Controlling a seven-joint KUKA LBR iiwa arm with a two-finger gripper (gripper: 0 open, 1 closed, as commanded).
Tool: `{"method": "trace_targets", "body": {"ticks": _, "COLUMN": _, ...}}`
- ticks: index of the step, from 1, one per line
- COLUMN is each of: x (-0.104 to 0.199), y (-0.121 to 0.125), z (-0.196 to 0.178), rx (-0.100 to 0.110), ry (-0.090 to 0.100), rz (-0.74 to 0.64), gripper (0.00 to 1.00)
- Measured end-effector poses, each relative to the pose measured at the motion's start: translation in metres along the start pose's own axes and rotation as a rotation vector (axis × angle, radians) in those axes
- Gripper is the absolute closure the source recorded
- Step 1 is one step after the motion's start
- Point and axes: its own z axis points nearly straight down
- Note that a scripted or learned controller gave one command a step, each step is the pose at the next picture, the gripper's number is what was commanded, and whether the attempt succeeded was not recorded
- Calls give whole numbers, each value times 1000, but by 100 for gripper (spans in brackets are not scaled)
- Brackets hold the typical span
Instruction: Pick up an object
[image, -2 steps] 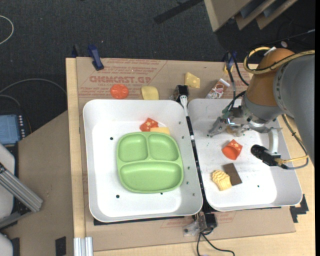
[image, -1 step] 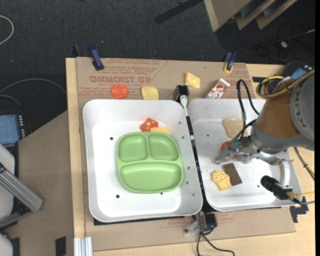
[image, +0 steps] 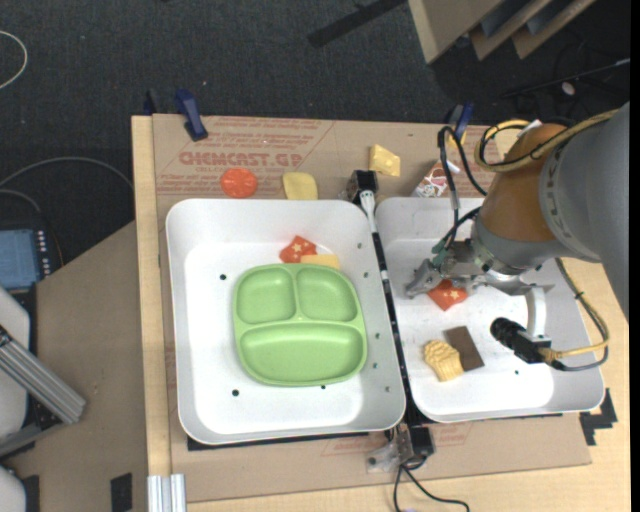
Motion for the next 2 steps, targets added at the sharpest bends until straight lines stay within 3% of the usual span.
{"method": "trace_targets", "body": {"ticks": 1, "x": -2, "y": -2, "z": -10, "rx": 0, "ry": -1, "rz": 3, "gripper": 100}}
{"method": "trace_targets", "body": {"ticks": 2, "x": 48, "y": -17, "z": -104, "rx": 1, "ry": 1, "rz": 0, "gripper": 100}}
